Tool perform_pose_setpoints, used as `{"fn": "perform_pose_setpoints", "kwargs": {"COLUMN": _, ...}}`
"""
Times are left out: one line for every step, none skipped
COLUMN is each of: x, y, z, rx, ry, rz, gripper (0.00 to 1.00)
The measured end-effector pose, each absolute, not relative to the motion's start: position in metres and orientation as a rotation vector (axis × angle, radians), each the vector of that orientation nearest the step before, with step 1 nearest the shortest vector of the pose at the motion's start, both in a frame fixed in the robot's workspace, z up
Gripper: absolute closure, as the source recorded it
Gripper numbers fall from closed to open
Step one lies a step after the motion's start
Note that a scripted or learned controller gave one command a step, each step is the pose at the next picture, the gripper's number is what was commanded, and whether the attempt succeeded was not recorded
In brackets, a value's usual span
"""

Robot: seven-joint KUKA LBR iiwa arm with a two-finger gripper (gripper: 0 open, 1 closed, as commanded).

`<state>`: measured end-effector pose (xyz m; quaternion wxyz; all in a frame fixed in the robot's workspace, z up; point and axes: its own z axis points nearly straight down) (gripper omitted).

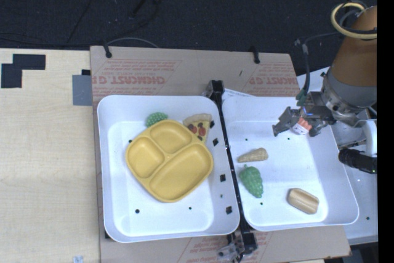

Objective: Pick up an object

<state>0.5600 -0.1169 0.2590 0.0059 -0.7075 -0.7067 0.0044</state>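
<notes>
My gripper (301,122) hangs over the far part of the right bin (345,212), with the arm's grey and orange wrist behind it at the right. Its two dark fingers (284,123) stand spread apart, open. A small red-and-white patch shows between them; I cannot tell what it is. In the right bin, nearer the front, lie a pale yellow cone-shaped toy (253,156), a green bunch of grapes (251,181) and a tan bread roll (303,200). None of them touches the gripper.
The left bin (117,218) holds a yellow divided plate (169,160), a small green toy (156,117) and a pizza-slice toy (198,125) at its far side. A black divider (226,163) separates the bins. Dark cables run at the right edge.
</notes>
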Motion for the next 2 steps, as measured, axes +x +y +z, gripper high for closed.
{"fn": "perform_pose_setpoints", "kwargs": {"x": 0.562, "y": -0.117, "z": 0.265, "rx": -2.219, "ry": -2.220, "rz": 0.003, "gripper": 0.00}}
{"fn": "perform_pose_setpoints", "kwargs": {"x": 0.557, "y": -0.111, "z": 0.203, "rx": -2.216, "ry": -2.216, "rz": 0.008, "gripper": 0.00}}
